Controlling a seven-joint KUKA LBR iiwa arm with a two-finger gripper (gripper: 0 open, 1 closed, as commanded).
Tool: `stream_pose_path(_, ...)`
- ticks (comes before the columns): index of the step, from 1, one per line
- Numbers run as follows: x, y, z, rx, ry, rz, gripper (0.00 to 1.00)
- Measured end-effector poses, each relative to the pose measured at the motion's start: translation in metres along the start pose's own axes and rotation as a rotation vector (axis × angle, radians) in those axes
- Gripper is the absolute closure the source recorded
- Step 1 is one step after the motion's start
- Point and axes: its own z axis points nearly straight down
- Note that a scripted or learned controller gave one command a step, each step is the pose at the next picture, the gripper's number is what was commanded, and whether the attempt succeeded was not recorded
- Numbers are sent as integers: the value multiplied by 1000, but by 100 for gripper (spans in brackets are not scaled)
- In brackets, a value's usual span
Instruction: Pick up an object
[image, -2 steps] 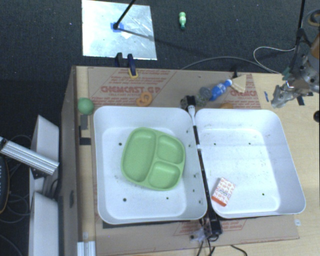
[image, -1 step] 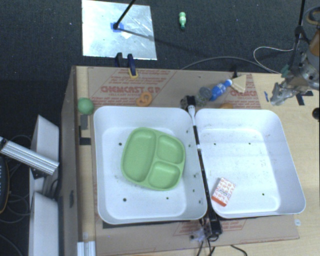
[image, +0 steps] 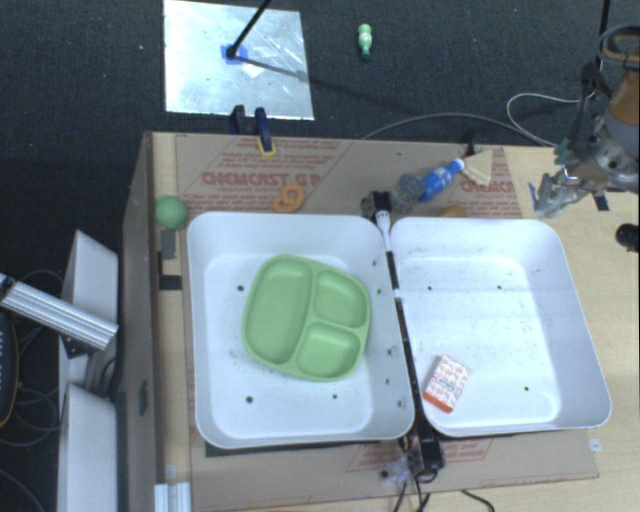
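We see two white bins side by side on bench. Left bin (image: 215, 300) holds green plate (image: 306, 317) with three parts, lying flat in middle. Right bin (image: 560, 300) holds small orange-and-white packet (image: 446, 383), near left corner, close to divider. Gripper (image: 557, 195) hangs far right, above bench past right bin's far edge, well apart from packet. We see nothing in gripper. Green ball (image: 171, 211) sits beside left bin's far left corner.
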Motion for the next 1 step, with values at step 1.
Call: stream_pose_path(1,0,1,-12,-5,-2,-3,100)
